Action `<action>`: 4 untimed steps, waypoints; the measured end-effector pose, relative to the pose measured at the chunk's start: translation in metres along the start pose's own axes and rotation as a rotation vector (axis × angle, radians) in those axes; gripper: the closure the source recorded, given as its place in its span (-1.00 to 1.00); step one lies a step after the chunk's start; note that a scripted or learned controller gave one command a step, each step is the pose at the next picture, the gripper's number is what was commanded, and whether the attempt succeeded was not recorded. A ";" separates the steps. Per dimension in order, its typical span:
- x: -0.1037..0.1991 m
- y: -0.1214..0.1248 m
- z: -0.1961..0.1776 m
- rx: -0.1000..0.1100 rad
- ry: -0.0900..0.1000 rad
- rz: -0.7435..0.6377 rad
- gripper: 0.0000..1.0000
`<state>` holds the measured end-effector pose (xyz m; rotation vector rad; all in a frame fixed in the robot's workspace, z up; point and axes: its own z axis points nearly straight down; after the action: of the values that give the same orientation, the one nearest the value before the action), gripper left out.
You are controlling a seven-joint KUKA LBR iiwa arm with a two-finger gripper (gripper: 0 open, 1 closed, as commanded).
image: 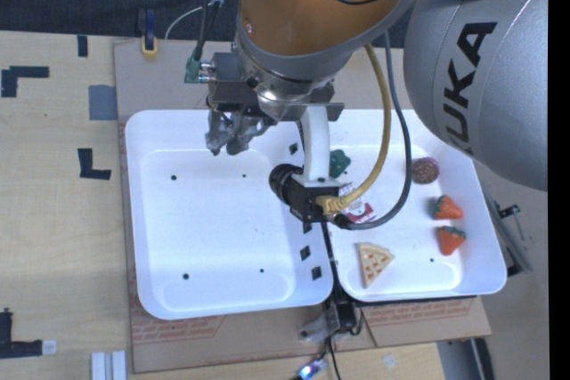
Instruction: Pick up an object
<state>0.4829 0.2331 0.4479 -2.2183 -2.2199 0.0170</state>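
Observation:
My gripper (230, 138) hangs over the far rim of the left bin (151, 280), beneath the orange wrist band. Nothing shows beneath its tip. The loose objects all lie in the right bin (485, 280), apart from the gripper. A green toy (339, 163) sits near the bin's far left. A dark red round piece (426, 170) lies at the far right. Two orange-red strawberry-like toys (448, 208) (451, 238) lie near the right wall. A pizza slice (374, 262) rests near the front. A red-and-white item (360, 212) is partly hidden by cables.
A black camera mount (294, 190) and yellow cable (385, 147) hang from the arm over the divide between the bins. The big grey arm link (490, 58) covers the right bin's far right corner. Both bins rest on a cardboard sheet (169, 329).

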 end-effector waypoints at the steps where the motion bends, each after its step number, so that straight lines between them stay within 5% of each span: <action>1: 0.000 0.000 0.133 0.005 -0.002 0.000 1.00; 2: 0.001 0.001 0.203 -0.001 0.001 0.000 1.00; 3: 0.001 0.002 0.007 -0.026 0.014 -0.002 1.00; 4: 0.000 0.000 0.194 0.008 -0.004 0.000 1.00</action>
<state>0.4806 0.2320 0.2535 -2.2164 -2.2178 0.0303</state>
